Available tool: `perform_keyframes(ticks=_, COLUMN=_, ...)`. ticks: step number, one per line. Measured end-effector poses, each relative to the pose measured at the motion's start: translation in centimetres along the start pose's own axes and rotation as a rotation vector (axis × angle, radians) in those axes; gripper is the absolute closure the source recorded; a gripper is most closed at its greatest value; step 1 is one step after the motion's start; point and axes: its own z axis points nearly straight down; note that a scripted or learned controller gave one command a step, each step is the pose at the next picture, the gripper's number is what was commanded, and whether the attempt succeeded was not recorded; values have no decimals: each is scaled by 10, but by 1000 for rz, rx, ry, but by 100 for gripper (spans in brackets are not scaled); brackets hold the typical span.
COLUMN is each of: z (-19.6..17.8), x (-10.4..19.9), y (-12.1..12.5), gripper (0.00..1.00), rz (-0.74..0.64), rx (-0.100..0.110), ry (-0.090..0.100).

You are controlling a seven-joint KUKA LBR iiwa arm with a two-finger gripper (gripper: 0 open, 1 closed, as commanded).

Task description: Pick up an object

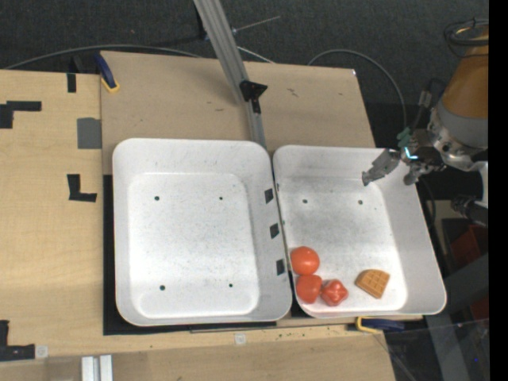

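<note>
In the right bin, along its near edge, lie three small things: a round orange-red tomato, a red lumpy fruit pair just below it, and a tan waffle-like biscuit to their right. My gripper hangs over the bin's far right rim, well away from all of them, with its two fingers spread apart and nothing between them.
The left bin lies beside the right one. A slanted metal pole rises from the gap between the bins at the back. The wooden bench extends to the left with black tape marks.
</note>
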Motion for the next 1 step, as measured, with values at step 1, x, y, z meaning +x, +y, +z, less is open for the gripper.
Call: perform_keyframes(ticks=1, z=-3, x=0, y=1, gripper=0, rz=-2, rx=-5, ry=-1)
